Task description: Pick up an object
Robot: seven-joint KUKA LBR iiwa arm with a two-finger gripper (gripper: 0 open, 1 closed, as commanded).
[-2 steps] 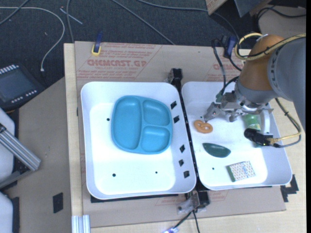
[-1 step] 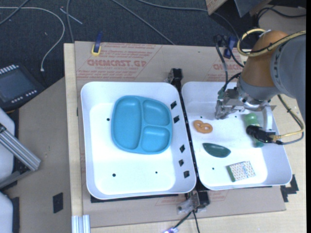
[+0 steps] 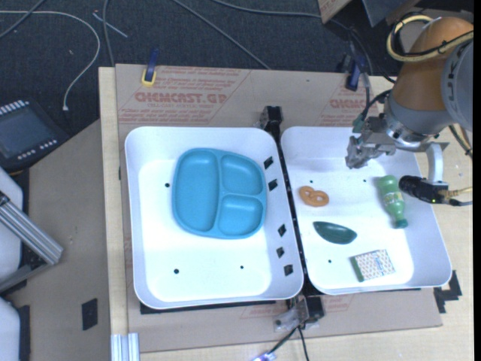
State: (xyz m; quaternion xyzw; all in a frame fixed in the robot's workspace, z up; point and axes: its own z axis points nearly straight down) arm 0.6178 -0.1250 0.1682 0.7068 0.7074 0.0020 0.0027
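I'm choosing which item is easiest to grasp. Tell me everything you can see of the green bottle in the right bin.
The green bottle is small, of translucent pale green plastic by its look. It lies on its side near the right bin's right wall, its narrower end toward the near edge. It rests on the bin floor, touching no other item. The gripper hangs apart from it, to the camera's upper left.

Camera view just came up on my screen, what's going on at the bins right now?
The KUKA arm reaches in from the right, its gripper hanging over the upper part of the right bin with nothing seen in it. In that bin lie a pretzel, a green bottle, a dark green leaf-shaped piece and a patterned packet. The left bin holds a blue divided plate.
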